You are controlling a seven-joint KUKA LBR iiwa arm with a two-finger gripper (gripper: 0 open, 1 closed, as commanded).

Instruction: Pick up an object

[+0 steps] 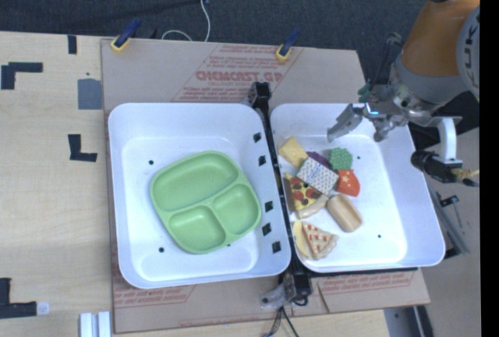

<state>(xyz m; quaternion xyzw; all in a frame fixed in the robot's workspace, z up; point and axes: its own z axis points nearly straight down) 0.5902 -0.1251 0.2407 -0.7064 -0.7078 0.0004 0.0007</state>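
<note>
A pile of toy foods lies in the right bin: a yellow cheese wedge, a green broccoli, a grey patterned block, a red strawberry, a bread roll and two pizza slices. My gripper hangs over the bin's far side, above and a little right of the pile. Its two fingers are spread apart with nothing between them.
In the left bin lies a green three-compartment plate. A black divider runs between the bins. Both stand on a cardboard sheet clamped at its far edge. The arm's grey body fills the upper right.
</note>
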